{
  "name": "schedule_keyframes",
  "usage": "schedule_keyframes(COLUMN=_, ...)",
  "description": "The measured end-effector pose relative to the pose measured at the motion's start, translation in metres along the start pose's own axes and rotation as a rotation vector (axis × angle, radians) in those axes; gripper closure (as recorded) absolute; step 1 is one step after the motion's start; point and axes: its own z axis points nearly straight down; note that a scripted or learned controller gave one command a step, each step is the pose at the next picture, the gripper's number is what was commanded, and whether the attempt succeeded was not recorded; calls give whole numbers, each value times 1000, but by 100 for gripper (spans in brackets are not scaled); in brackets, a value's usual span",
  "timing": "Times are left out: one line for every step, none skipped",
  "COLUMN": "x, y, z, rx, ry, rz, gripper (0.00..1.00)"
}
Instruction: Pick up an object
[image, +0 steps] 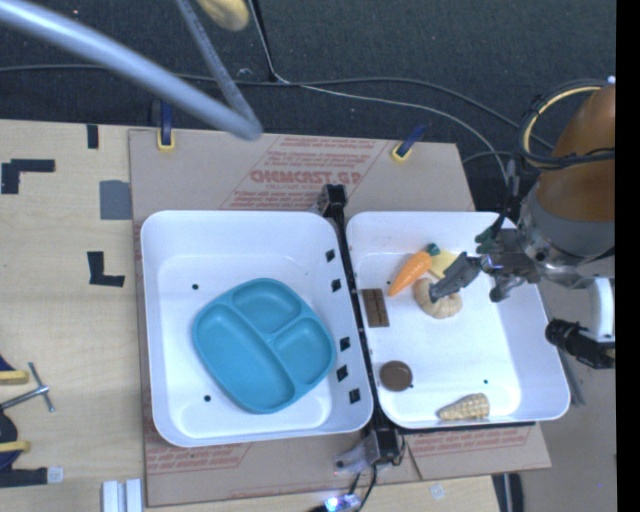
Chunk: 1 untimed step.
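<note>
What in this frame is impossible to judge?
- Camera view: whether the gripper touches the beige lump; one finger overlaps it.
- Arm: cut off by the right edge.
- Small brown block: too small to identify.

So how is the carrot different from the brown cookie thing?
The carrot is orange with a green tip; the brown cookie is dark brown. The carrot is long and pointed; the cookie is round and flat. The carrot lies close to the gripper; the cookie sits farther off. Both are in the right bin.
</note>
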Motion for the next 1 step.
schedule_keyframes(x=0, y=2, z=-6, rx=-11, ry=-1, rz=-3, gripper=0)
